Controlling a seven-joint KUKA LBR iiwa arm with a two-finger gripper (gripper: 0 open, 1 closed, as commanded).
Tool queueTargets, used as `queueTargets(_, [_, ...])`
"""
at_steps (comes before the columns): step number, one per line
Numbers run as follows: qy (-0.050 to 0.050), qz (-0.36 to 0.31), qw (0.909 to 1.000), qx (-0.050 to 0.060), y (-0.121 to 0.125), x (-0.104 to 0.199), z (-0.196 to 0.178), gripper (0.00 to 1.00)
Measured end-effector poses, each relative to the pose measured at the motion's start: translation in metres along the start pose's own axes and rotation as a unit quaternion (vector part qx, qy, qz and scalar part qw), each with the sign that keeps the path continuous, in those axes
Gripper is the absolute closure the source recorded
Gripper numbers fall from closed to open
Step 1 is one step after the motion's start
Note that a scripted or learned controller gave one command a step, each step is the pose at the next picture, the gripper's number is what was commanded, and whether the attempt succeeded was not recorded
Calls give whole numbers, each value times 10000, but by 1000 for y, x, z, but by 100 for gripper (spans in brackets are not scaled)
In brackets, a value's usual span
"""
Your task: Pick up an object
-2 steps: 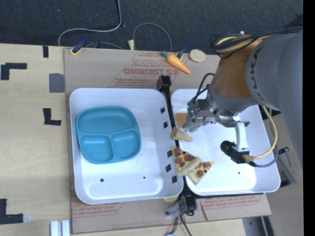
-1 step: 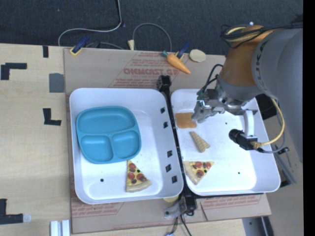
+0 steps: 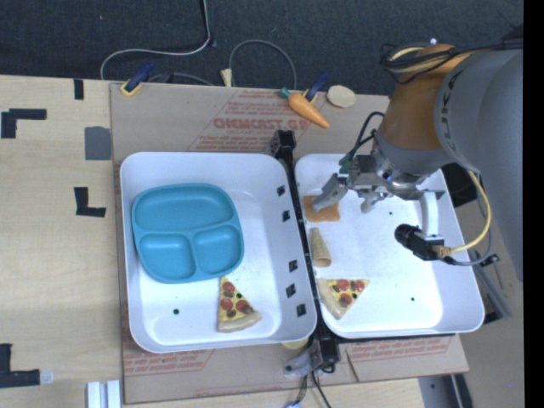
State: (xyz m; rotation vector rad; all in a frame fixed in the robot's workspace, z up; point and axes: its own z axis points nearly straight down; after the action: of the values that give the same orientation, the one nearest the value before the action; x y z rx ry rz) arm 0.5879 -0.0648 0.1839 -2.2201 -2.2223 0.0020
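My arm (image 3: 459, 100) enters from the right, grey with the orange band above the wrist, and hangs over the far part of the right bin (image 3: 459, 308). My gripper (image 3: 353, 195) sits above that bin's far left quarter. Two fingers (image 3: 327, 198) are visible, set apart from each other, with bare bin floor showing between them; nothing is pinched. The left finger points down toward a small orange-brown toast-like piece (image 3: 323, 215), and its tip overlaps or just meets the far edge of that piece; I cannot tell whether there is contact.

Right bin contents: the toast-like piece lies near the left wall. Just nearer than it lies a tan cone-shaped item (image 3: 320, 247), lying on its side. Nearer still, a pizza slice (image 3: 342, 294) lies flat, its tip pointing toward the near left corner.

Left bin (image 3: 140, 330) contents: a blue divided plate (image 3: 187, 232) occupies the far and middle area. A second pizza slice (image 3: 233, 305) lies flat just beside the plate's near right edge.

Outside the bins, on the cardboard sheet (image 3: 170, 126) beyond them, a toy carrot (image 3: 308, 109) lies near the far end of the divider between the bins, with a pale round item (image 3: 342, 96) just to its right. Cables (image 3: 204, 32) run across the dark surface further back.
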Motion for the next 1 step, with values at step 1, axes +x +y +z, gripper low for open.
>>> queueTargets(1, [-7,21,10000,-16,-36,-34,102,0])
